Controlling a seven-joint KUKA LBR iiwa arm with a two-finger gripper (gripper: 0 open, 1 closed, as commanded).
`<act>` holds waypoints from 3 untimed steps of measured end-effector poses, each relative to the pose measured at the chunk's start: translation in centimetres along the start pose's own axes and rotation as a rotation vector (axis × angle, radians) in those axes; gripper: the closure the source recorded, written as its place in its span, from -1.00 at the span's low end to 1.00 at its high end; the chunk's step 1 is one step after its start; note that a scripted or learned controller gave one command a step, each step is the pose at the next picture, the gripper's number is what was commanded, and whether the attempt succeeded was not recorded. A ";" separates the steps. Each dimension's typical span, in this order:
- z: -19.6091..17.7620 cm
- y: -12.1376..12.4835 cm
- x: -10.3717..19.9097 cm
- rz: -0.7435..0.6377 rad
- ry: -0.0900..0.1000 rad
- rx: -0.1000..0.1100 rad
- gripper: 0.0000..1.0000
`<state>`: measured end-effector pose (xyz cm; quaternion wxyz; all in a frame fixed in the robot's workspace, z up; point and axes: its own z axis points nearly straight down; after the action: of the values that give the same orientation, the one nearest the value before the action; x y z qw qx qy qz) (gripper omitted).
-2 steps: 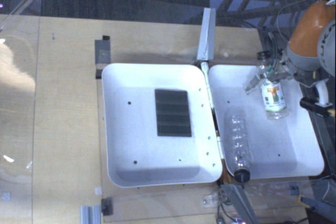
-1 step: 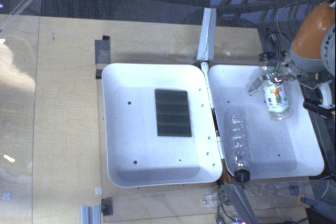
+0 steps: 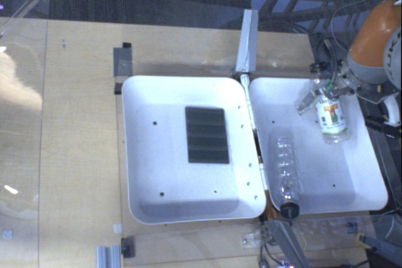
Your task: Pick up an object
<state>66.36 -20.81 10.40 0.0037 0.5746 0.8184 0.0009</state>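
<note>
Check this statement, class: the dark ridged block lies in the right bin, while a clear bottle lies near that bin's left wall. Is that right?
Not quite. The camera view shows the dark ridged block lying in the left bin, not the right one. The rest stands: the clear bottle lies in the right bin, near its left wall.

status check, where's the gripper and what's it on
Gripper over right bin, at small bottle. Grasp unclear. Clear bottle lies apart, nothing blocking.
</note>
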 end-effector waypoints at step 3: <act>0.0 0.4 -0.5 -0.062 0.009 0.017 -1.00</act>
<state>66.90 -21.19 10.41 -0.0047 0.5489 0.8359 -0.0037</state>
